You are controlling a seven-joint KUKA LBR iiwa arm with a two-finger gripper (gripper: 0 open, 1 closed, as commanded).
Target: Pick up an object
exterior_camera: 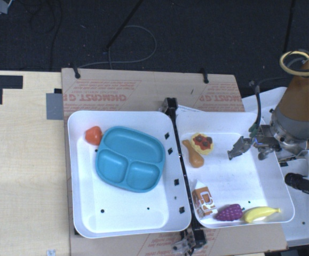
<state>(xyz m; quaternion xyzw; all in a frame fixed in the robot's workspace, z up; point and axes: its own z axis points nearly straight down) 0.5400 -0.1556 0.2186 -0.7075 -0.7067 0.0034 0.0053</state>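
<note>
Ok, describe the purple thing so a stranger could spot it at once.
Look in the right bin, along its near edge. The grape bunch lies between a small orange-and-white carton and a banana. It is the one purple, knobbly item there.

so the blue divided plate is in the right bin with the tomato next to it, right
Not quite: the blue divided plate lies in the left bin, as the camera view shows. The tomato is indeed next to it, at its upper left.
</note>
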